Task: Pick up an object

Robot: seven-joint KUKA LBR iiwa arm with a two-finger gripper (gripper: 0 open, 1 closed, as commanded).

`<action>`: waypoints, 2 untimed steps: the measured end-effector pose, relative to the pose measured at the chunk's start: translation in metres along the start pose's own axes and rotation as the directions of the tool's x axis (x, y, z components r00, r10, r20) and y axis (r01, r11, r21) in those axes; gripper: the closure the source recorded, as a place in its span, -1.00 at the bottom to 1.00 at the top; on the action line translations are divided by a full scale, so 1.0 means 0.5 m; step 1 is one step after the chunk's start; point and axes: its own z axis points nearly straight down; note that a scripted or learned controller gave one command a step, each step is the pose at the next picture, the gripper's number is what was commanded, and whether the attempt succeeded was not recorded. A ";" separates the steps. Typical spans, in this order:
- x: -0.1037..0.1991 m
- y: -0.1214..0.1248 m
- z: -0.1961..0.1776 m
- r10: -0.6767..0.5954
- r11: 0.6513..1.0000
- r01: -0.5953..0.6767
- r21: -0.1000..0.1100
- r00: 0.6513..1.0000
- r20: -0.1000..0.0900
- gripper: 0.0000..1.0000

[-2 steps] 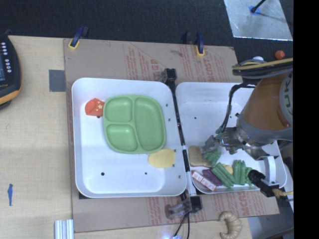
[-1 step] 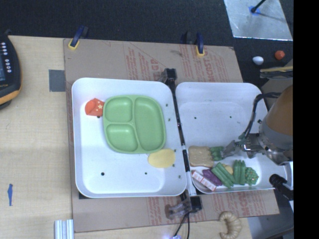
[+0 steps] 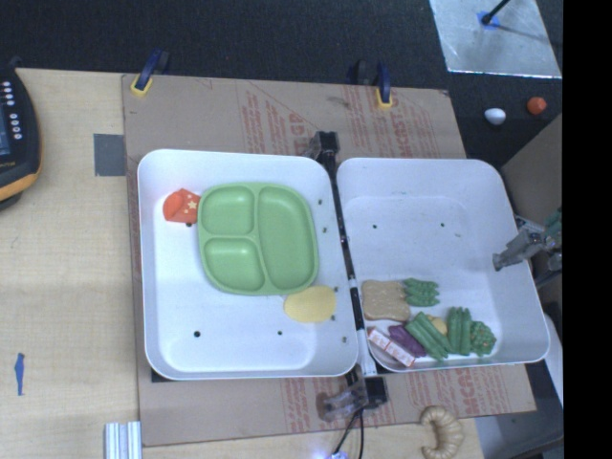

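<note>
My gripper (image 3: 524,246) pokes in at the right edge, over the right rim of the right bin (image 3: 430,194), with nothing visibly in it. Well left of and below it, a heap of toy food lies in that bin's near corner: a slice of toast (image 3: 383,299), a green leafy piece (image 3: 421,291), a purple piece (image 3: 406,338), green bean pods (image 3: 461,330) and a small red-and-white packet (image 3: 390,343). The left bin (image 3: 172,333) holds a green divided plate (image 3: 258,237), a red piece (image 3: 180,206) at its left and a yellow piece (image 3: 310,304) below it.
Both bins rest on a cardboard sheet (image 3: 287,113) clamped at the back. A black and orange pendant (image 3: 14,132) lies at the far left. A tan curled object (image 3: 443,430) lies in front of the right bin.
</note>
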 end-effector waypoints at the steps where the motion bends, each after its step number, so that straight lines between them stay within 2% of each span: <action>1: 0.006 0.000 -0.109 -0.005 1.000 0.005 0.009 1.000 -0.006 -1.00; 2: 0.004 -0.007 0.070 -0.004 1.000 0.004 0.024 1.000 -0.011 -1.00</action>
